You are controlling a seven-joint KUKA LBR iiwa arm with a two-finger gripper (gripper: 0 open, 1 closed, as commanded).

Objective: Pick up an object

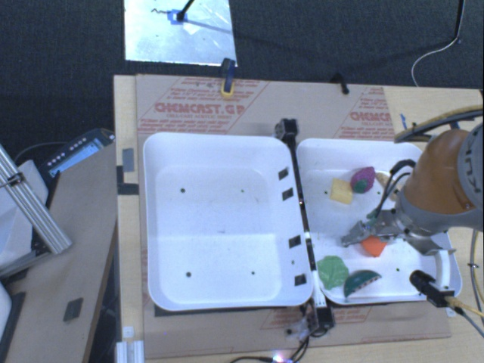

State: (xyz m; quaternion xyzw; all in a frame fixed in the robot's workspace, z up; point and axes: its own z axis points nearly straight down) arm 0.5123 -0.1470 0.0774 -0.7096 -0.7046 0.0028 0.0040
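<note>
Although the gripper (368,237) hung low in the right bin (318,165), just above the orange object (373,246), whether it was released or clenched could not be told. That small orange piece looked light, rigid and probably smooth, so a grasp across its middle seemed safest, clear of the green pieces (333,271) nearby.

Single fixed overhead camera, slanted down, both bins (219,146) framed.
</note>
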